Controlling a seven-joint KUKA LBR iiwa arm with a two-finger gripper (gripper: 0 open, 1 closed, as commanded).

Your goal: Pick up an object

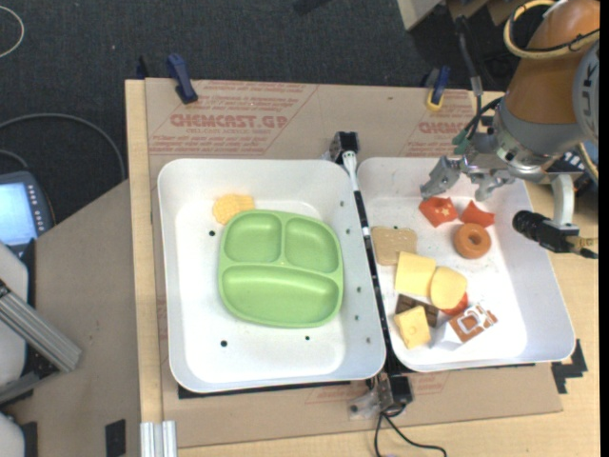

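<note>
L bin (181, 255): a green divided plate (281, 268) w/ three compartments sits in the middle, flat. A small yellow-orange piece (233, 206) lies just behind its upper-left edge, touching or nearly so.

Btwn the bins runs a black strip w/ a clamp (344, 145) at the far end.

R bin (542, 303): near its L wall a tan cracker-like square (392, 243). In front of it a pale yellow cheese wedge (415, 275), touching a yellow round piece (448, 287) w/ a bit of red under it. Nearer the front edge, a smaller yellow block (413, 327) on smth dark brown, and just R of that a small brown-and-white item (473, 322); can't tell what it is.

Further back: a red chunk (438, 210), then a second red piece (477, 213) right behind a brown donut (472, 242), those two touching.

Gripper (464, 177) hangs over the bin's back part, fingers spread wide, one tip just behind the red chunk, the other just behind the second red piece. Nothing btwn the fingers. Arm comes in from the R.
</note>
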